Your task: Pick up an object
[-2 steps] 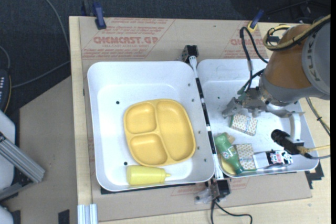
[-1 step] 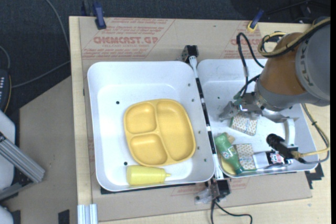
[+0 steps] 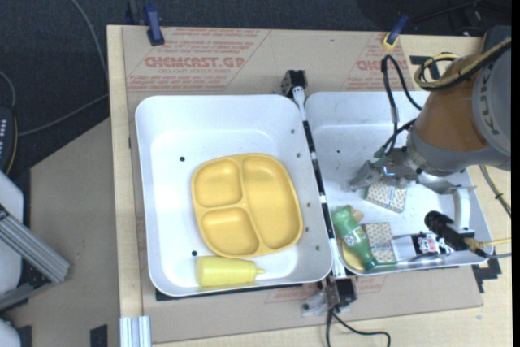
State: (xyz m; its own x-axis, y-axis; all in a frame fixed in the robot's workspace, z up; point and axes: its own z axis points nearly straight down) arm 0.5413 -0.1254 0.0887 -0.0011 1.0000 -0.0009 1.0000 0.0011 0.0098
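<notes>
Yellow filled much of the left bin point(image 3: 154, 175): a three-part tray point(image 3: 246, 203) lay flat in its middle, and a yellow bottle point(image 3: 226, 271) lay on its side against the near wall, long axis running left to right. The right bin point(image 3: 341, 114) held the smaller things. The arm point(image 3: 455, 122) reached in from the right, and its pincer point(image 3: 388, 173) was low over the middle of that bin. How far the pincer was open could not be told at this size, and nothing could be made out in its grip.

Just below the pincer, touching or nearly so, lay a small patterned packet point(image 3: 386, 196); it seemed the likeliest thing to be picked, being the nearest. Nearer the front edge lay a green bottle point(image 3: 354, 235), its long axis slanting from upper left to lower right, with a second patterned packet point(image 3: 380, 243) beside it, something yellow under both, and a black-and-white tool point(image 3: 435, 240) further right along the front wall.

Judged from this, the packet sat slightly towards the camera from the pincer, so the grasp called for a short shift forward and down. The green bottle was a farther reach in the same direction.
</notes>
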